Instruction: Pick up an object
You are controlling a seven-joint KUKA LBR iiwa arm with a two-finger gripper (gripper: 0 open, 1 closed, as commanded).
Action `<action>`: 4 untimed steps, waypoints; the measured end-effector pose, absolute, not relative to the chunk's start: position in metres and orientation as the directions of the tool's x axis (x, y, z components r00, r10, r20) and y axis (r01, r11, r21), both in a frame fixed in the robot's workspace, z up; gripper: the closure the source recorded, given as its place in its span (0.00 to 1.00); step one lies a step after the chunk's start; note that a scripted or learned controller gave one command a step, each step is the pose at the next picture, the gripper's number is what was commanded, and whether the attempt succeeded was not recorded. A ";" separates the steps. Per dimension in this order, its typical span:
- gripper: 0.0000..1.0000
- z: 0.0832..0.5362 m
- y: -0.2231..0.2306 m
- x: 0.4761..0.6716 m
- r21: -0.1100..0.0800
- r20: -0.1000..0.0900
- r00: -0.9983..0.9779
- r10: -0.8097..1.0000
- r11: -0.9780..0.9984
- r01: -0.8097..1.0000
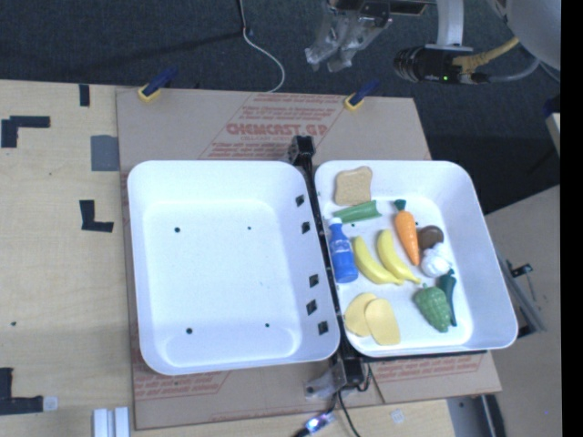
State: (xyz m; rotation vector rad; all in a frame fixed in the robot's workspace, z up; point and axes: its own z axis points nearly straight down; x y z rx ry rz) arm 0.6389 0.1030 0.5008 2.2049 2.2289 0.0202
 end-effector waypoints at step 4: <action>1.00 0.514 0.234 0.644 0.017 0.006 -0.005 1.000 0.005 1.000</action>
